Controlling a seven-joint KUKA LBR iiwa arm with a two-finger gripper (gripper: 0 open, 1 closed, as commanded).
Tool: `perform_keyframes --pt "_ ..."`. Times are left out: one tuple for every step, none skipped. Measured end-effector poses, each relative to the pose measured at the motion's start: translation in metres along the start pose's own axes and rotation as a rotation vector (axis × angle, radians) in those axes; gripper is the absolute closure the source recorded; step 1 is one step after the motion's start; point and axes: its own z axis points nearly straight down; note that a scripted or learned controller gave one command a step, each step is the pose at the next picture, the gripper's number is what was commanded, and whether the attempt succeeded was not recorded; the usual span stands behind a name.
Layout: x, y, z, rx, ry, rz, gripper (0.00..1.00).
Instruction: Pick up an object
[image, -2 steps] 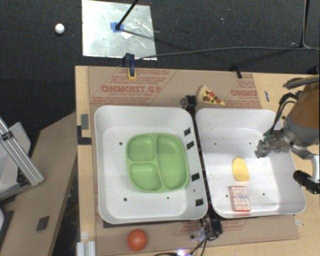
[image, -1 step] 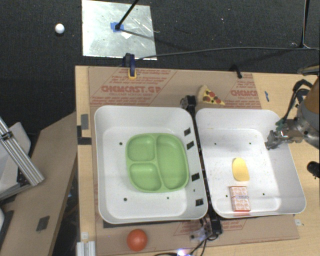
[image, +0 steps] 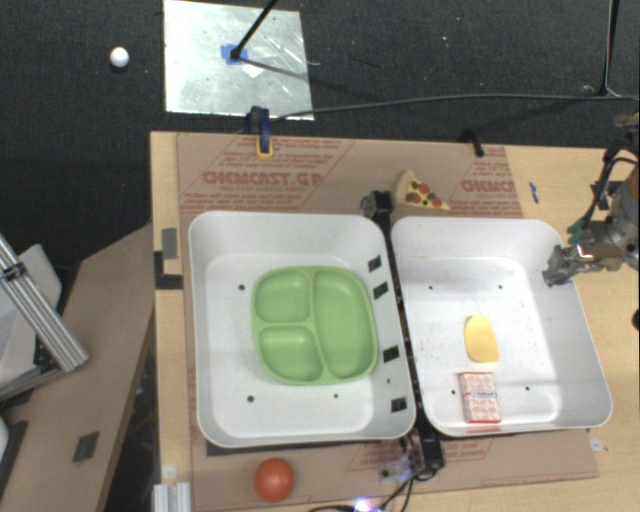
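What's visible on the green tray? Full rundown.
The green tray is pale green and looks like moulded plastic, with rounded corners. It has three compartments: one long on the right, two smaller stacked on the left. It lies flat, slightly rotated, in the middle of the left bin, touching only the bin floor. Nothing lies in its compartments.

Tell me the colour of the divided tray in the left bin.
Light green. The tray shows best in the camera view, lying flat in the left bin.

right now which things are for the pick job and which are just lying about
For the job: gripper, yellow piece and pink box in the right bin.

Lying about: green tray in the left bin, pizza slice, orange ball, white ball, blue clamp.
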Motion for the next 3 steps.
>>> perform_keyframes --pt "0.052 -0.001 -0.008 0.003 0.003 -0.005 1.0" --pt "0.099 0.001 0.001 0.004 0.003 -0.004 1.0" --pt "0.145 0.002 0.001 0.004 0.004 -0.004 1.0"
